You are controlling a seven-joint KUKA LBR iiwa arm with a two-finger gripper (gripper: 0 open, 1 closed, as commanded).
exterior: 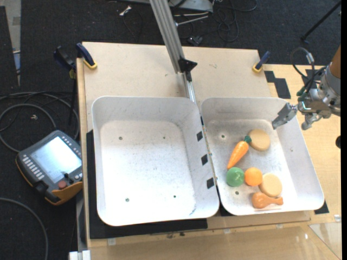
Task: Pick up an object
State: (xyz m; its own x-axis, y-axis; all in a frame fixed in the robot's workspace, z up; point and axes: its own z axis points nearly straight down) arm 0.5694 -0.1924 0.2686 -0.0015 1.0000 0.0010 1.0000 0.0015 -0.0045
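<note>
The grey arm (335,85) enters at the right rim of the right-hand shallow white bin (303,150), and little of it shows. Its topmost visible part is a rounded orange-brown band, with a pale grey, ring-shaped wrist section beneath it. Thin dark cables loop beside that wrist section, on the side away from the bin's rim, and run down toward the tool. Below the wrist sits the grey metal two-finger pincer (295,118), a compact block with darker fittings. Its two slim fingers (282,116) are light grey with a dull metallic sheen.
</note>
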